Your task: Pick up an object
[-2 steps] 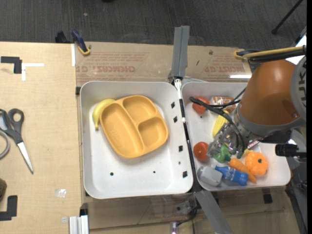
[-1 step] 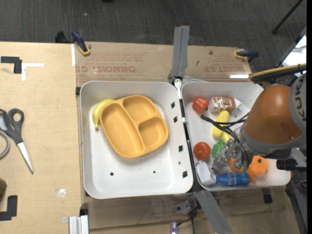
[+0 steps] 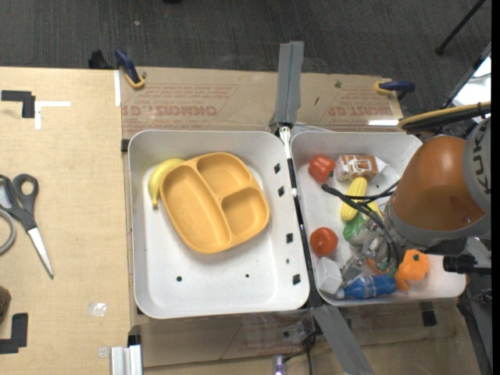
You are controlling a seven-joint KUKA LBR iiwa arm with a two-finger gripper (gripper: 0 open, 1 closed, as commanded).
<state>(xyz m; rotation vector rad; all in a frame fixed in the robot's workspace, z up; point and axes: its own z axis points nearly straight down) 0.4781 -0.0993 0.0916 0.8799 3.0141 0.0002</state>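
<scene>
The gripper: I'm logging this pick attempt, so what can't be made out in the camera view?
- Gripper: too cluttered and small to tell what, if anything, it holds.
- Green toy: cables cross it; kind unclear.
- Banana: mostly behind the yellow divided plate.
- Scissors: one handle cut by the left edge.

A single fixed camera hangs above the bench (image 3: 62, 209) and looks down at a slant, far enough off to take in both white bins whole. The left bin (image 3: 148, 287) sits near the middle of the frame, the right bin (image 3: 312, 143) toward three o'clock. Dark floor (image 3: 234, 14) runs across twelve o'clock, so the view tips away toward the far side. The arm (image 3: 441, 182) enters from three o'clock.
</scene>
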